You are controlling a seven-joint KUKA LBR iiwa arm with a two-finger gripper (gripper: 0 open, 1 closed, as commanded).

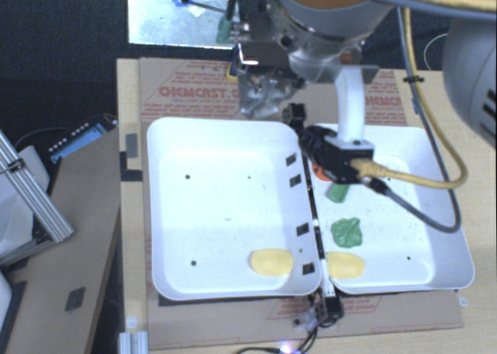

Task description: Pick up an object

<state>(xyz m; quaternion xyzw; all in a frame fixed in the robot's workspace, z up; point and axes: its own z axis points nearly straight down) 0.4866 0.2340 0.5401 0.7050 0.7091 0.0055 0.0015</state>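
The gripper (258,98) hangs at the bins' far rim; I cannot tell whether it is open or closed. The green lump (346,232) lies in the right bin (411,150), apparently nearer the camera and rightward of the gripper.

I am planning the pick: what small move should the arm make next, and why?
Probably shift the gripper toward the camera, over the right bin, above the nearer green piece. It hangs at the bins' far rim, apart from every object.
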